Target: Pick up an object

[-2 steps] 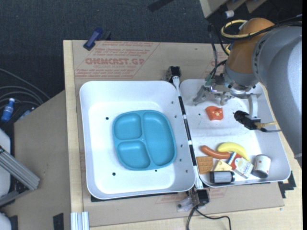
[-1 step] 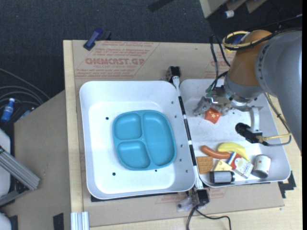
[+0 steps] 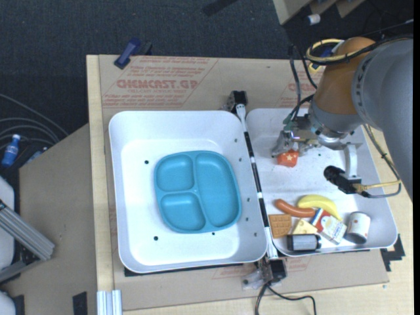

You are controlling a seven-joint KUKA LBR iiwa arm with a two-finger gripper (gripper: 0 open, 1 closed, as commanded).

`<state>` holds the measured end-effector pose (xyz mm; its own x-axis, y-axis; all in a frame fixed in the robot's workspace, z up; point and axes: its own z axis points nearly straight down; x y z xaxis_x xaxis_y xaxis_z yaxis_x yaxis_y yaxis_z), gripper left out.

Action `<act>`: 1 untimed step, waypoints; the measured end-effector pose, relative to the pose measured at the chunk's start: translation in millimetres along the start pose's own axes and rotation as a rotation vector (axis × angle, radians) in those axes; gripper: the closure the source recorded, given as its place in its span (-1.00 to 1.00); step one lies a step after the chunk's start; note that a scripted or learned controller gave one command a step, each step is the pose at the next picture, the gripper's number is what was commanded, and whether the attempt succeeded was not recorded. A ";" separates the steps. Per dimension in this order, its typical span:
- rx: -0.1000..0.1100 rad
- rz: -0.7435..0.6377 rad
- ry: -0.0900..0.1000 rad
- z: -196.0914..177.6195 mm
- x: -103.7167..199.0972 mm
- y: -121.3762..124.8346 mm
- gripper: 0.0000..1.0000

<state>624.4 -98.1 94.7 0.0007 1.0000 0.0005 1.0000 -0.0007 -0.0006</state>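
Observation:
My gripper [image 3: 289, 148] hangs low over the upper part of the right bin [image 3: 265, 120], its fingers pointing down at a small red-orange object [image 3: 287, 158] that lies just under and between the fingertips. Whether the fingers touch it cannot be told. In the near part of the same bin lie a hot dog sausage [image 3: 294, 208], a yellow banana [image 3: 318, 203], a brown cracker [image 3: 280, 225], a cheese wedge [image 3: 302, 228], a dark grey piece [image 3: 302, 243], a red and white packet [image 3: 328, 226] and a grey-white can [image 3: 357, 226].
The left bin [image 3: 131, 136] holds a blue divided plate [image 3: 197, 190]. A black clamp [image 3: 237, 100] sits at the bins' far joint. The grey arm with its orange band [image 3: 338, 77] fills the upper right, with cables and a black connector [image 3: 338, 178] beside it.

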 end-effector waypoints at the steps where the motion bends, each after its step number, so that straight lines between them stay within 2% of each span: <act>1: -0.001 -0.002 0.000 -101.6 68.8 -27.3 1.00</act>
<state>597.2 -29.3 196.4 -0.0013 1.0000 0.0006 1.0000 0.0013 0.0006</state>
